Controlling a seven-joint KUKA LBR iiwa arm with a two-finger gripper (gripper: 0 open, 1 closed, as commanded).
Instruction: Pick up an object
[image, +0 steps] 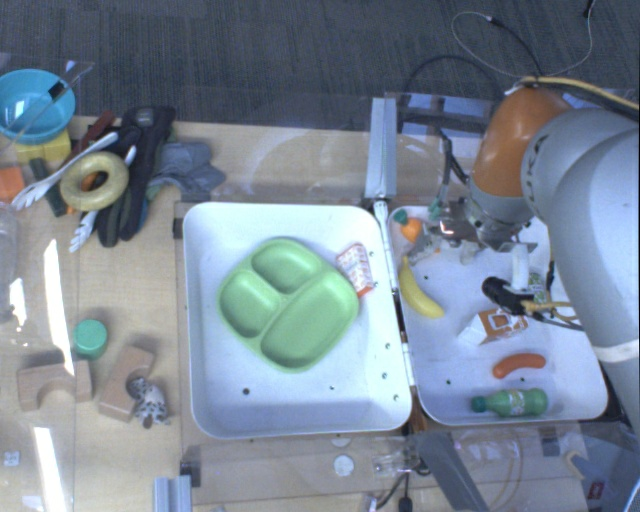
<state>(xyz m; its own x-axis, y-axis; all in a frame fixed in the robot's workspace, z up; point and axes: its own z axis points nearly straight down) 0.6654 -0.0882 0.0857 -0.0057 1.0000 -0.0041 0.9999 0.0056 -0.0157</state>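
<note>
The gripper (462, 232) hangs over the far end of the right bin (440, 400); whether it is wide or narrow cannot be determined. A banana (418, 293) lies just below-left of it, a sausage (518, 365) and green bottle (512, 403) farther toward the near wall.

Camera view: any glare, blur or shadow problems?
Camera view: glare streaks on the bench's left edge; white bins bright, but the green plate, banana and green bottle read clearly; the arm looms large and soft at right, shading the right bin's top.
</note>
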